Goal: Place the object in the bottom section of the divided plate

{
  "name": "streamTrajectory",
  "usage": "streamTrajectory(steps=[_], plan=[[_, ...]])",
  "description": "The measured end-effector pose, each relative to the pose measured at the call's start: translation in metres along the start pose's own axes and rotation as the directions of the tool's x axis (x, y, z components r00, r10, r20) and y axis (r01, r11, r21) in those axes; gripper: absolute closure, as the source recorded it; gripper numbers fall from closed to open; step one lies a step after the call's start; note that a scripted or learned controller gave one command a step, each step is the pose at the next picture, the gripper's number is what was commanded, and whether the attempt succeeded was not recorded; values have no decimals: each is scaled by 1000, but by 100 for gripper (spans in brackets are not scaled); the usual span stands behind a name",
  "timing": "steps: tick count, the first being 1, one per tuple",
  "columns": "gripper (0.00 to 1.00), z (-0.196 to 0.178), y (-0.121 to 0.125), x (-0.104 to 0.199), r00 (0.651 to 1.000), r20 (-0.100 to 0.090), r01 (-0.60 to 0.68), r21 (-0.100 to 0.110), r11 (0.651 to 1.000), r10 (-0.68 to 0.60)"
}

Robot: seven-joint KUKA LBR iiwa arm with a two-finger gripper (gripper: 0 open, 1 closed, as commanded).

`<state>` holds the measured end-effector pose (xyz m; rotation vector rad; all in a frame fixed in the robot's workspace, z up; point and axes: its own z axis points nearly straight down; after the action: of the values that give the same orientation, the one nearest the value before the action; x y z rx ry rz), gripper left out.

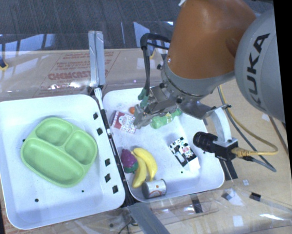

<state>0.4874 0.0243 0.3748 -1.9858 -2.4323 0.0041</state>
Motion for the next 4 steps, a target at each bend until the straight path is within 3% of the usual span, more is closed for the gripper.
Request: streamTrajectory(steps=[1, 2, 3, 4], plan=[[100, 75, 31, 23, 992, 0, -130, 2, 992, 130], [100, 102, 59, 86, 998, 0, 68, 4, 998, -68], [100, 55, 39, 184, 998, 0, 66, -2, 998, -66], [100, -43, 32, 167, 991, 0, 134, -3, 991, -134]])
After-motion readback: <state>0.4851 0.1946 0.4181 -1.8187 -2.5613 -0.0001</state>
